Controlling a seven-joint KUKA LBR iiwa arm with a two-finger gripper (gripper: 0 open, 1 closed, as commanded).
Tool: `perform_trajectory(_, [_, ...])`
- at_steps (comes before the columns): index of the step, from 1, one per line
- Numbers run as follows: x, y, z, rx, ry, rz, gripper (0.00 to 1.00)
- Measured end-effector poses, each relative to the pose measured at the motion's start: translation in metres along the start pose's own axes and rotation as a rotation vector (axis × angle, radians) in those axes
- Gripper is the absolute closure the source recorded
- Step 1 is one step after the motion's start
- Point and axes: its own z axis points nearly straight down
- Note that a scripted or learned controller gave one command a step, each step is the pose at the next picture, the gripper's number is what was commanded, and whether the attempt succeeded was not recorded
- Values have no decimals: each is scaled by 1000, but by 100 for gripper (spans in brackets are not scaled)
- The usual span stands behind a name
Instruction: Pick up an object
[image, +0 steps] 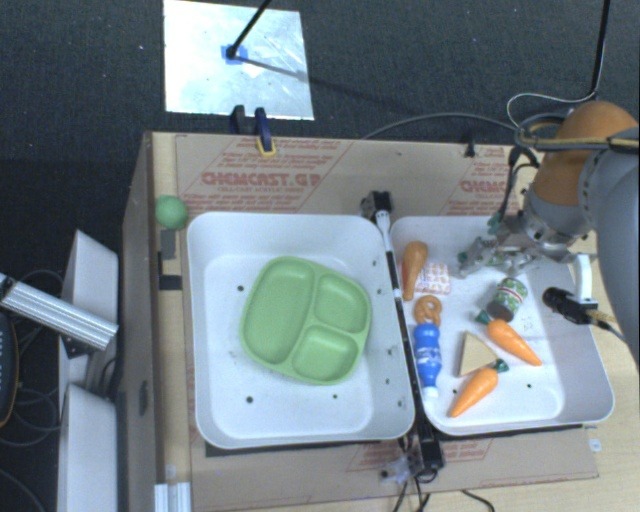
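The grey arm with its orange band comes in at the upper right of the frame, and its 2-finger gripper (497, 252) hangs over the upper part of the right shallow white bin (590, 395). Whether it is spread or pressed together I cannot tell, as the metal parts blur together; nothing is visibly caught in it.

Just below the gripper, a small green-and-white jar with a dark end (508, 298) lies tilted. Below that, an orange plastic carrot with a green top (512, 340) lies slantwise, and a second orange carrot (474, 389) lies near the bin's lower edge. Between the 2 carrots sits a tan wedge-shaped piece (475, 350). Along the bin's left side, from top to bottom, lie an orange-brown cone-shaped toy (413, 266), a small pink-and-white packet (434, 278), a brown pretzel-like ring (427, 309) and a blue bottle with a white cap (427, 354).

The left white bin (215, 400) holds a light green divided plastic plate with 3 compartments (306, 318). A small green ball (171, 211) rests on the bench at the upper left, outside the bins.
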Motion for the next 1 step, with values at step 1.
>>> perform_trajectory(1, [-12,1,0,-2,2,0,0])
